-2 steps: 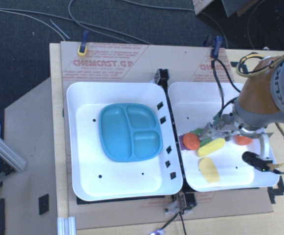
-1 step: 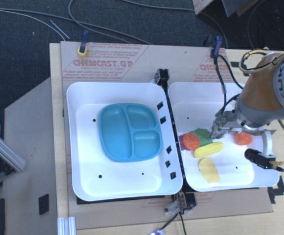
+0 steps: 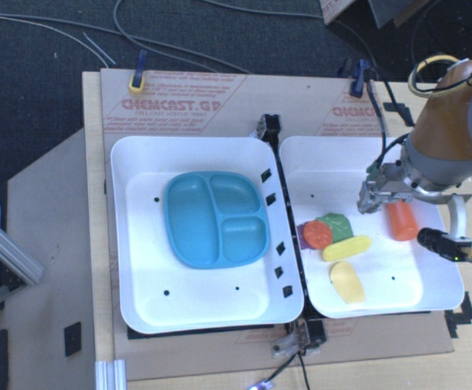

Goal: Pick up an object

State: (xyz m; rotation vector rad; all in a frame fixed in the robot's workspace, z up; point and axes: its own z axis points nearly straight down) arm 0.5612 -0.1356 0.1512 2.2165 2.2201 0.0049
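Note:
In the right bin (image 3: 325,157), my gripper (image 3: 380,197) hangs low over the bin's right half, with the grey and orange arm above it. An orange block (image 3: 401,221) lies just below and to the right of the gripper, close to it; whether they touch is unclear. Left of it sits a cluster: a red round piece (image 3: 317,234), a green piece (image 3: 337,224) behind it, and a yellow banana-like piece (image 3: 347,248). A pale yellow piece (image 3: 347,282) lies nearer the front edge.
The left bin (image 3: 138,291) holds a blue divided plate (image 3: 216,218). A black divider with clips (image 3: 279,218) runs between the bins. Cables trail over the dark floor behind the bench.

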